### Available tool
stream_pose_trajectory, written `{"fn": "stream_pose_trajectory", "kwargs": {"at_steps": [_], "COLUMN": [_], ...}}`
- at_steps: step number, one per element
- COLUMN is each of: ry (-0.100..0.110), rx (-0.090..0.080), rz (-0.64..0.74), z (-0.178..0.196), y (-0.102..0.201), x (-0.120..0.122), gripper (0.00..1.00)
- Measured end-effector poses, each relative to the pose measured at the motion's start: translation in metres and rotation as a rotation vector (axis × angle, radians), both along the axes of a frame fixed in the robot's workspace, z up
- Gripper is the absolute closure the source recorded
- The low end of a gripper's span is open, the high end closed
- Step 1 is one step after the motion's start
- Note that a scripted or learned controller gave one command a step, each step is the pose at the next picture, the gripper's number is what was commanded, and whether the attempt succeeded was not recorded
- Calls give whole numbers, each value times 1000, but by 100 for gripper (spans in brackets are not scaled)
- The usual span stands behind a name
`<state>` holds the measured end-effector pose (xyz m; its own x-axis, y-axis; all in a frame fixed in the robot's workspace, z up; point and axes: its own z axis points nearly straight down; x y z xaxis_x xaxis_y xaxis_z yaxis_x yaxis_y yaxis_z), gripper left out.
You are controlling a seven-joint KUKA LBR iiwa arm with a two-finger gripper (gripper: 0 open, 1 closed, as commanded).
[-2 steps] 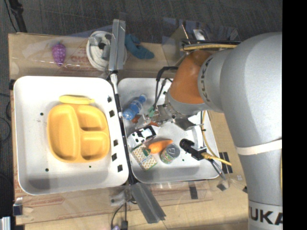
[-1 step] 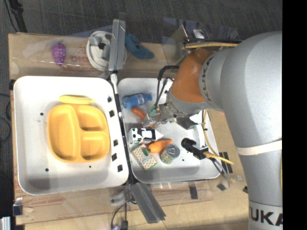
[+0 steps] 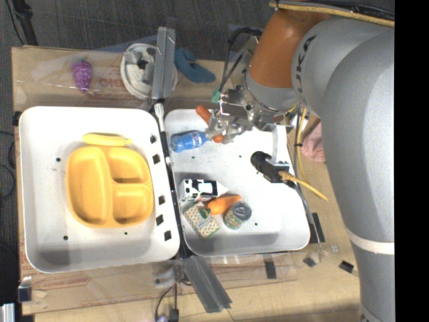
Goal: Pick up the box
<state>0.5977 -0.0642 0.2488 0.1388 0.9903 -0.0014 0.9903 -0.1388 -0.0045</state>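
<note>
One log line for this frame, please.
gripper: right bin, upper end of view, beside blue bottle | box: same bin, lower end, beside carrot, apart from gripper | pick: not yet done

We see 2 white bins, and the blue bottle (image 3: 186,141) lies in the right bin (image 3: 275,210), by its upper left corner. Just right of the bottle hangs the gripper (image 3: 224,127), with an orange item (image 3: 203,113) above and right of the bottle. Below the bottle lies the black-and-white box (image 3: 200,188). Further below the bottle are a carrot (image 3: 224,204), a patterned packet (image 3: 203,222) and a round tin (image 3: 237,214). Well left of the bottle, the left bin (image 3: 40,200) holds a yellow divided tray (image 3: 110,183).
</note>
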Motion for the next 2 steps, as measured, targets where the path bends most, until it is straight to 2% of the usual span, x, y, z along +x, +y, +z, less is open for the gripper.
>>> {"fn": "stream_pose_trajectory", "kwargs": {"at_steps": [1,2], "ry": [0,1], "rx": [0,3], "rz": [0,314], "z": [0,-161], "y": [0,-39], "x": [0,-32], "gripper": [0,0]}}
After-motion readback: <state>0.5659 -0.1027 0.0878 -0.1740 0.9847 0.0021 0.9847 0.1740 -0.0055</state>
